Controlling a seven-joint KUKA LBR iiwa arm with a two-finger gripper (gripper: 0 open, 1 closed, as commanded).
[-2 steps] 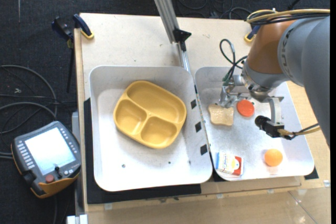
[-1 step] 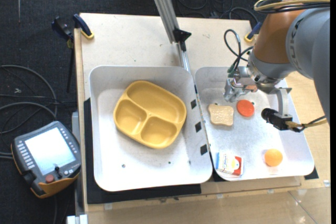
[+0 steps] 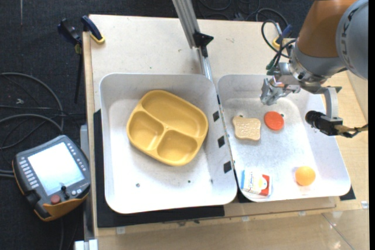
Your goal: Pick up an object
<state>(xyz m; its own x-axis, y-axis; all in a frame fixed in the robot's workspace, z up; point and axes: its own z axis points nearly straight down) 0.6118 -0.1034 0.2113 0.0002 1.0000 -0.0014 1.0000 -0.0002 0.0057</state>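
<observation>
The task names no single thing, so the candidates are the four small items in the right bin (image 3: 328,152). The slice of toast (image 3: 247,128) lies flat near the middle of that bin, roughly square with no clear long axis, its rounded top edge turned toward the left bin. Just to the right of the toast, almost touching it, sits a red tomato (image 3: 273,120), round, with a bit of green on top. The small carton (image 3: 256,184), white with blue and red print, lies flat at the bin's near edge, below the toast, its long axis running roughly along that edge. An orange ball (image 3: 304,175) rests to the right of the carton, well apart from the toast.

The claw (image 3: 271,94) hangs over the far part of the right bin, just above the tomato and beyond the toast; whether it is apart or together cannot be told from this angle, and nothing shows between its tips.

The left bin (image 3: 114,126) holds a yellow divided plate (image 3: 167,126) with three compartments, tilted a little askew, left of the toast.

Both bins sit side by side on a pale table (image 3: 146,47). A metal pole (image 3: 181,0) slants up from behind the bins. On the dark floor left of the table lies a control pendant (image 3: 51,173), and cables trail around.
</observation>
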